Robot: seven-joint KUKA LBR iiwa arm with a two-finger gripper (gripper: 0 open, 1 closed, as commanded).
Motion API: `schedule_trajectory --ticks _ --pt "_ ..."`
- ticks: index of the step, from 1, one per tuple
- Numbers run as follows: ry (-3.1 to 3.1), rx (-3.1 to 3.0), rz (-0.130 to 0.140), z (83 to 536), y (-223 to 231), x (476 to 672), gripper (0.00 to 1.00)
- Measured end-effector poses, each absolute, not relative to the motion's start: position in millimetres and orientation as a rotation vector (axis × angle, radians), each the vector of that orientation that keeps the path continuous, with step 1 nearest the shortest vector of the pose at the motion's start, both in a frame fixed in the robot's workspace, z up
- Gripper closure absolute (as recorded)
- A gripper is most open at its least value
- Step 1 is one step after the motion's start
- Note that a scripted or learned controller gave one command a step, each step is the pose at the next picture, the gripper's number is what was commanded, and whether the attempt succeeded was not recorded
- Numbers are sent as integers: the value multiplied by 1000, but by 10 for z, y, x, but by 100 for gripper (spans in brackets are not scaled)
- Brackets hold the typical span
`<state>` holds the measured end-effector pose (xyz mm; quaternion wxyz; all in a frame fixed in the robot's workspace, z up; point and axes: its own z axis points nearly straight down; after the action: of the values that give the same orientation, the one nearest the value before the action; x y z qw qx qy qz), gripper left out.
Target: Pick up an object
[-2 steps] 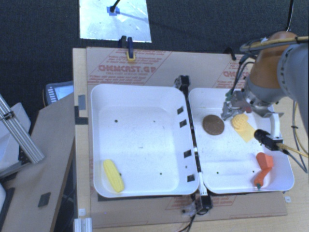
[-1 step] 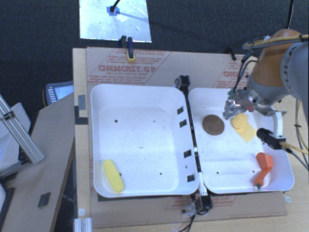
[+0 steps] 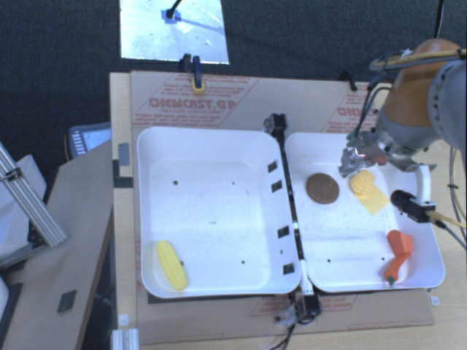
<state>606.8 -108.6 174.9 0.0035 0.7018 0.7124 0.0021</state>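
The right bin (image 3: 343, 279) holds a brown round cookie (image 3: 322, 188), a pale yellow cheese wedge (image 3: 368, 190) and an orange carrot (image 3: 396, 253) near its front right corner. A yellow corn cob (image 3: 171, 264) lies at the front left of the left bin (image 3: 211, 148). My gripper (image 3: 355, 161) hangs low over the right bin's back part, just above the upper left end of the cheese wedge and to the right of the cookie. The wrist above it hides the fingers.
A black divider with clips (image 3: 286, 203) runs between the two bins. Cables (image 3: 438, 221) trail over the right bin's right rim. A shiny metal sheet (image 3: 173, 20) lies behind the bench, and an aluminium frame (image 3: 29, 203) stands at the left.
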Motion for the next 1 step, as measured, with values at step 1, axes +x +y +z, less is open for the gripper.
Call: schedule_trajectory --ticks 1 --pt "2237 2191 9 1859 -1086 6078 100"
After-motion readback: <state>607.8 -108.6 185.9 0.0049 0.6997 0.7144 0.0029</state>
